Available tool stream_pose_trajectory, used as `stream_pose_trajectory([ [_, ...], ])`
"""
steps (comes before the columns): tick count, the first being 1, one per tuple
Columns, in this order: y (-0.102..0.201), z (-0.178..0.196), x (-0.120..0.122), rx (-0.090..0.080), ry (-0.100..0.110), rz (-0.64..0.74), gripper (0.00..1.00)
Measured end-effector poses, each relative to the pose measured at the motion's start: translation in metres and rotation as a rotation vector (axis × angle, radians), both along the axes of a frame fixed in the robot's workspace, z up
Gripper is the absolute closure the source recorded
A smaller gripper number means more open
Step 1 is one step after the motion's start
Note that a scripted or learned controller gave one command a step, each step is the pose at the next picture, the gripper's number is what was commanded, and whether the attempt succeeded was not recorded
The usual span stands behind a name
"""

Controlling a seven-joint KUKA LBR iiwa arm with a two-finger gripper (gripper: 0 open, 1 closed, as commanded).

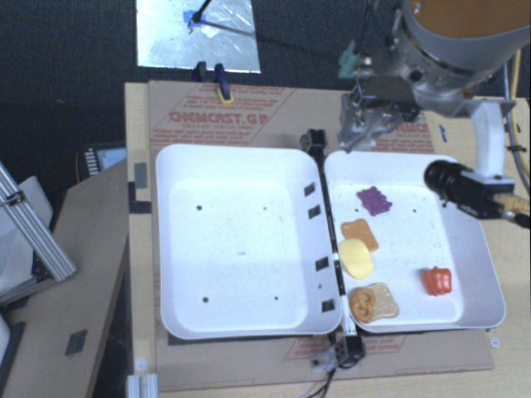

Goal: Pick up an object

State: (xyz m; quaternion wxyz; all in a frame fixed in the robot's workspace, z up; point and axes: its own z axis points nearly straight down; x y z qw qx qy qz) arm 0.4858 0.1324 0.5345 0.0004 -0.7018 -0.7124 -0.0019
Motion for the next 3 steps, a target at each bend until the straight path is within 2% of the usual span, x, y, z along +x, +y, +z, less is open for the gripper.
stream_pose_trajectory([
  [1,0.055,0.000,0.000,-0.001,0.000,-0.005,1.00],
  [2,0.093,0.000,0.000,-0.001,0.001,-0.007,1.00],
  [3,0.102,0.000,0.001,-0.001,0.000,-0.009,1.00],
])
